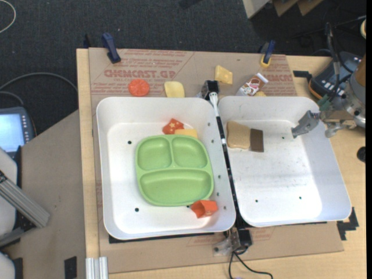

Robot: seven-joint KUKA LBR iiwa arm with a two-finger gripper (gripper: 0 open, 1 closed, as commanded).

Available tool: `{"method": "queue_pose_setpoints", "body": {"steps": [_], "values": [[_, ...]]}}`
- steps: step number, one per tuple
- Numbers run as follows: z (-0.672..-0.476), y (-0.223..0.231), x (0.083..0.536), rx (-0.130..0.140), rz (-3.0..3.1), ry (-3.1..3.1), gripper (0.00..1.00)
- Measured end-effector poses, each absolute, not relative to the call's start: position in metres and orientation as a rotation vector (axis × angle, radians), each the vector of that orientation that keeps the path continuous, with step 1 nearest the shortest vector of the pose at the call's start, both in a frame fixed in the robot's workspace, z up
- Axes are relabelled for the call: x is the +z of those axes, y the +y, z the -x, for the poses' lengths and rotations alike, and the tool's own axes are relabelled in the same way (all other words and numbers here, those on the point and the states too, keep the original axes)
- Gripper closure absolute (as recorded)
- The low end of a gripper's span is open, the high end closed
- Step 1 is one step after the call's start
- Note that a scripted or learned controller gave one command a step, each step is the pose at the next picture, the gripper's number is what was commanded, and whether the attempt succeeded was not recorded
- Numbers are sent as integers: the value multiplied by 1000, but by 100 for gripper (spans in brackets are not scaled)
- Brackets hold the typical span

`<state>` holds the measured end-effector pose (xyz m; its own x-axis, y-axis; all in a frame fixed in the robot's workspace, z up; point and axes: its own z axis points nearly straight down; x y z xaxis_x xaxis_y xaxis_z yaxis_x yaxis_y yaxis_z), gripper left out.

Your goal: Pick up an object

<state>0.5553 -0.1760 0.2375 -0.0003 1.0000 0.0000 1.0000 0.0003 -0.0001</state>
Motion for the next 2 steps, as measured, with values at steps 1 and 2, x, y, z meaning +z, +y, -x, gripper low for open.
{"method": "queue_pose_setpoints", "body": {"steps": [1,2], "values": [[-601,-126,177,1,2210,-2224,0],[-603,-116,81,-2,2219,-2219,0]]}}
